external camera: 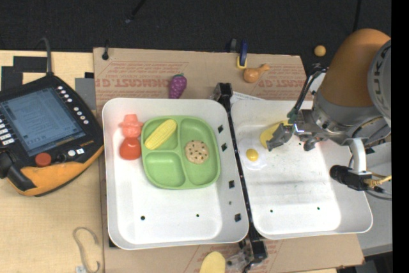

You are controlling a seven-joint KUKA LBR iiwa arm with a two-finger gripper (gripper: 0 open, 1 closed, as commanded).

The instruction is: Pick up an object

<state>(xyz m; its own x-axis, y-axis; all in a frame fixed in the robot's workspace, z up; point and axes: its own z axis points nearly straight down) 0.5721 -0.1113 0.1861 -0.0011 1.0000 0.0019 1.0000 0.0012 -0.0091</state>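
Claw (279,139) over smooth white right bin (307,214) | grip unclear | flat fried egg (253,155) just left, below | yellow piece (270,133) touching

Glossy white plastic bins (128,214), matt green plastic tray (172,176), brown cardboard (147,73)

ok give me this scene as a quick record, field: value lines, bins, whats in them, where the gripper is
left bin: holds a green tray and a red toy
green tray: three compartments; corn cob in the upper left one, cookie in the right one
red toy: beside the tray's left edge
right bin: holds a fried egg and a yellow piece
gripper: over the right bin, at the yellow piece; grasp not clear
outside the bins: purple grapes, orange duck, tablet
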